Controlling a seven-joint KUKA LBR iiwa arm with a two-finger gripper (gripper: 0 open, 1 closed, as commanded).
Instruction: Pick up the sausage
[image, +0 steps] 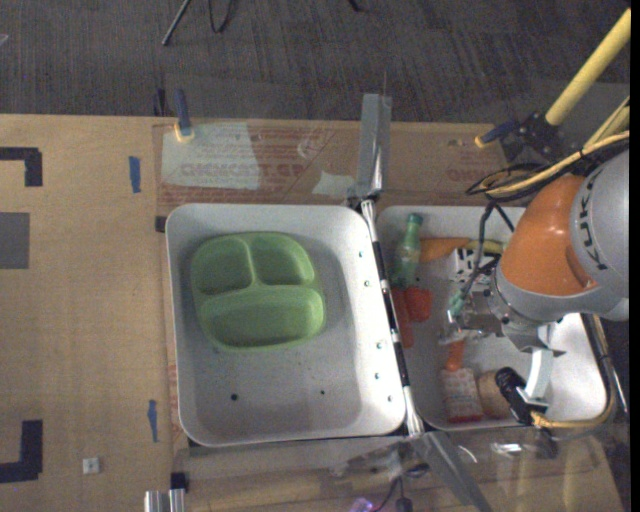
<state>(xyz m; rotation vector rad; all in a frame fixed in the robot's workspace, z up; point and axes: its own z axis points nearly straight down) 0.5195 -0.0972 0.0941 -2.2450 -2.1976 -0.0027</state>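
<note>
Camera view: grey arm with orange band (545, 250) reaches in from right over right white bin (590, 400). Claw (470, 318) low at bin centre; cannot tell its state. Brown sausage (492, 393) lies lower centre of right bin, beside red-capped bottle (459, 385). Green sectioned plastic plate (258, 290) sits in left white bin (290, 410).

Dark carpet floor (300, 50) beyond light wooden bench (80, 330).
</note>
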